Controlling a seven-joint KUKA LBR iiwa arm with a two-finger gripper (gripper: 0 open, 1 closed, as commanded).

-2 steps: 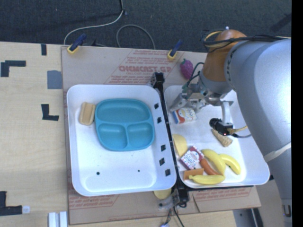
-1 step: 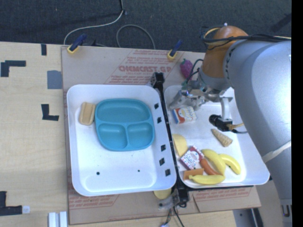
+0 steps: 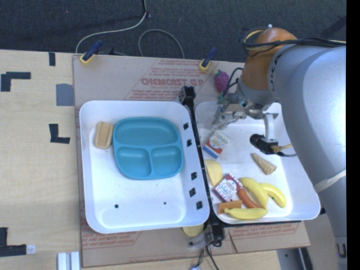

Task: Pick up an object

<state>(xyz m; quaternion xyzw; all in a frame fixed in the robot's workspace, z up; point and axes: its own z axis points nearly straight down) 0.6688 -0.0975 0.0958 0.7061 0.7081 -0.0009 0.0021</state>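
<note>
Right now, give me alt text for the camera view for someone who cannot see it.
The grey arm's gripper hangs over the back of the right bin, which holds toy bananas and other small items. The left bin holds a blue divided tray.

Both bins: left bin (image 3: 90,167) and right bin (image 3: 292,179) look like smooth white plastic, faintly glossy. Teal tray (image 3: 149,148) at the left bin's centre: matt moulded plastic. Bananas (image 3: 264,193) at 5 o'clock in the right bin: shiny plastic. Arm (image 3: 315,89): satin grey metal-like casing. Desk (image 3: 34,167): pale matt wood grain.
</note>
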